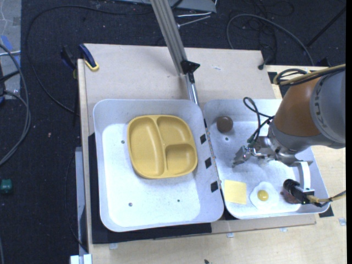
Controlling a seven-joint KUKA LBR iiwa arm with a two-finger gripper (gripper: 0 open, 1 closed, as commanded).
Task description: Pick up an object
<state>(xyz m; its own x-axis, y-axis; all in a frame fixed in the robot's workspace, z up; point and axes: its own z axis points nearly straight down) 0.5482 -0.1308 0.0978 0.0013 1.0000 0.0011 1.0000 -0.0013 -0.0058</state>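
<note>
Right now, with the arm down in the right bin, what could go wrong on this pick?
The gripper sits over bare bin floor, between the brown round piece and the yellow slice; closing here would likely grab nothing. The slice and the fried egg lie flat, so they may slip. A black cable near the wrist could snag.
</note>
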